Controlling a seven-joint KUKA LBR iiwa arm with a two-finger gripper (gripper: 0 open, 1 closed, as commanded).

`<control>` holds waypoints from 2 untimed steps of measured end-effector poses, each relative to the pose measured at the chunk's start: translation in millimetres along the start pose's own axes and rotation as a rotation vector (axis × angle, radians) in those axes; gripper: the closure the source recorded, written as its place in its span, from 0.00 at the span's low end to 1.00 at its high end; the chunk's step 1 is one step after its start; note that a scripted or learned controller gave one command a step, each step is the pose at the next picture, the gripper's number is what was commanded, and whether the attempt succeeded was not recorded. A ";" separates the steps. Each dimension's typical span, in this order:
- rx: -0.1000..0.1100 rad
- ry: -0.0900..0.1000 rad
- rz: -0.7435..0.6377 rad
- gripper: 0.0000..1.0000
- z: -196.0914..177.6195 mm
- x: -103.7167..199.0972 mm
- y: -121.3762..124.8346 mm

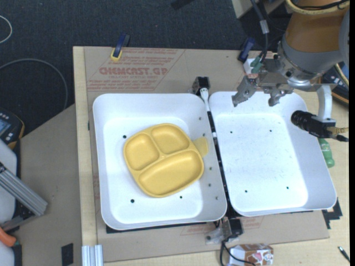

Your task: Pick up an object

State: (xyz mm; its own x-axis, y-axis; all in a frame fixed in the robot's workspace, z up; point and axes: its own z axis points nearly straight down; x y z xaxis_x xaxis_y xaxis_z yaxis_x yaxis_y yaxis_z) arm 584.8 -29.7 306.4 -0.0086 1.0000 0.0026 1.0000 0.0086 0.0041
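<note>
A yellow divided plate (162,159) with three compartments lies in the left bin (111,198), a little right of its middle. My gripper (258,99) hangs over the far edge of the right bin (310,198), well away from the plate. Its two fingers are spread apart with nothing between them.
A green object (326,152) lies on the right bin's right rim. Clamps sit at the bench's far edge and between the bins. Cardboard lines the bench around both bins.
</note>
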 end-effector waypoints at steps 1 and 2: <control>0.009 0.002 -0.003 0.00 -2.1 95.1 -57.3; 0.004 -0.002 0.007 1.00 -12.2 88.8 -54.4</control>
State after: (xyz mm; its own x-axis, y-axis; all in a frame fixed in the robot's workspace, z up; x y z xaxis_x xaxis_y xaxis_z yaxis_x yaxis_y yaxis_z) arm 529.6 58.6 318.7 -0.0016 1.0000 0.0008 1.0000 0.0016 0.0000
